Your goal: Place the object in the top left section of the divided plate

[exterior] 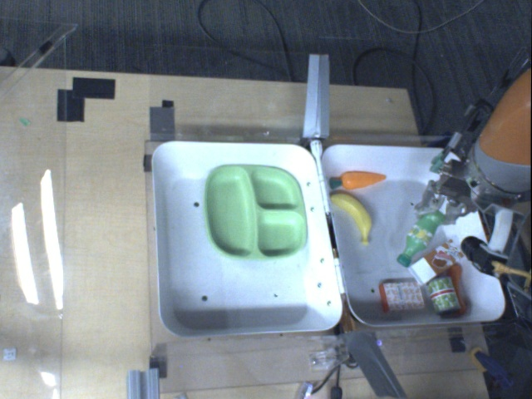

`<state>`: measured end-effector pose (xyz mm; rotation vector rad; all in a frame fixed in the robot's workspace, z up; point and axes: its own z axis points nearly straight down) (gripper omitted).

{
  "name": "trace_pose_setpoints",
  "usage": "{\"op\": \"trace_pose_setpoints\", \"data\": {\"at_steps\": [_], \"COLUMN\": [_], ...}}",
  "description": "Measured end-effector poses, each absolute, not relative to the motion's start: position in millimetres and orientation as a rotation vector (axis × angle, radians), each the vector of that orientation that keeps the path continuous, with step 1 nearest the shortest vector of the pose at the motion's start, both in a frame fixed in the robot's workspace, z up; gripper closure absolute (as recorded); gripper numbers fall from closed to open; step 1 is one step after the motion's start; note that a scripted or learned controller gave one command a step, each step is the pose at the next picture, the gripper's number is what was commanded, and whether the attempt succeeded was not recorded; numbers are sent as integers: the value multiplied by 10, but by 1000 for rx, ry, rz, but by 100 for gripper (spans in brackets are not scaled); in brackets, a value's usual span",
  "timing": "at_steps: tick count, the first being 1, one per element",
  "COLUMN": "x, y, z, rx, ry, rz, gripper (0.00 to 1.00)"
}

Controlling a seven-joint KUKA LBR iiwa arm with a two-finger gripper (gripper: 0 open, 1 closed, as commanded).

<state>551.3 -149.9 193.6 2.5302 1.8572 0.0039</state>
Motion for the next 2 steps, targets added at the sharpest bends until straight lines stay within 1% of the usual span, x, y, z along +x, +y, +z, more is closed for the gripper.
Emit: {"op": "trace_pose_setpoints", "data": {"at_steps": [1,2], "x": [5868,6288], "y": [-894,-211], "z": [1910,1848], "rx": [2573,2536], "ry": [1800,1850], "rz": [2,4], "gripper": [100,100]}}
